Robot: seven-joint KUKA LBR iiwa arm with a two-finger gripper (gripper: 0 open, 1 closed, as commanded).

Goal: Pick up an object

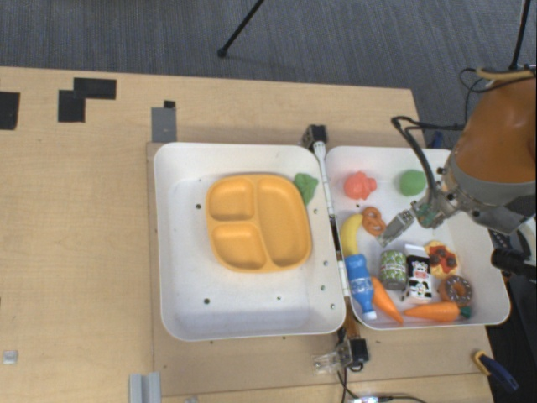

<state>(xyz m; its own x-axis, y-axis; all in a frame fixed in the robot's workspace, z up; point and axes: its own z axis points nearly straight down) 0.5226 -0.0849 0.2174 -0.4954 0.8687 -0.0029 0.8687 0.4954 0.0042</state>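
Just beside the upright banana point(351, 234), long axis toward the camera, gripper point(394, 227) open, holding nothing

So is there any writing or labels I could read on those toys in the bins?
No text can be read.
Green can: its label is too blurred to read.
Black-and-white carton: shows a printed pattern, too small to make out.
Blue bottle: no legible marking.

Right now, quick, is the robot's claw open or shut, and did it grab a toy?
Gripper: hanging over the right bin, near the orange pretzel; open or shut cannot be told, and no toy shows between its fingers.
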